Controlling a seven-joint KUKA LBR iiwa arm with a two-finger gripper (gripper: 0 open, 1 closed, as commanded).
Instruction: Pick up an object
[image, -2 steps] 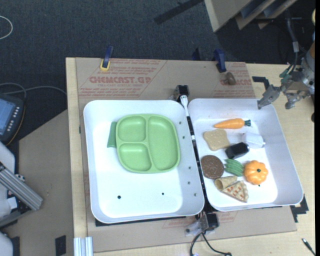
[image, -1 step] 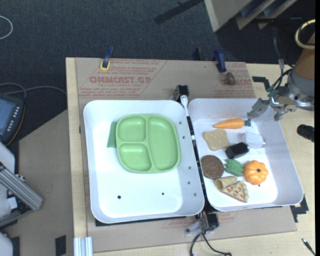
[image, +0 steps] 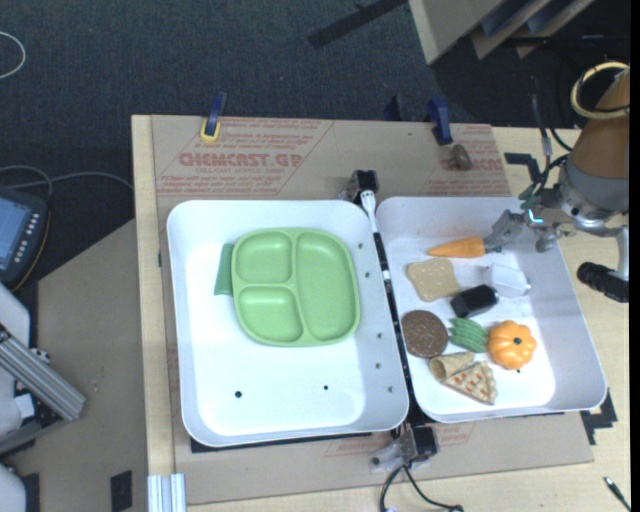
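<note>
A: Where are the pick candidates?

B: All in the right bin (image: 575, 330). Toy carrot (image: 456, 248) lies near the far edge, orange, pointing left, leafy end toward the gripper (image: 519, 229). Below it a tan bread slice (image: 432, 279). Right of the bread, a small white block (image: 507, 279), and a black block (image: 473, 300) just beside it, tilted.

A: Front half?

B: Round brown cookie (image: 424, 333) at the left, touching or nearly touching a green ridged piece (image: 468, 333). Orange pumpkin (image: 511, 345) just right of that. Pizza wedge (image: 472, 380) at the near side, under the cookie and pumpkin.

A: Gripper state?

B: Hovering over the far right part of the right bin, just beside the carrot's leafy end. Fingers look slightly parted, but the view is small and blurry there, so I cannot tell for sure. Nothing visible between them. Arm (image: 600, 160) enters from the right, orange band above the wrist.

A: Left bin?

B: Left bin (image: 200, 380) holds a light green three-compartment tray (image: 296, 286), sitting toward the far side, with a darker green edge poking out at its left. Two small dark specks on the bin floor near the front.

A: Surroundings?

B: Both bins sit on a brown board (image: 160, 160) with red print, clamped at the far edge by a yellow-tipped clamp (image: 211, 122) and a blue one (image: 438, 118).
</note>
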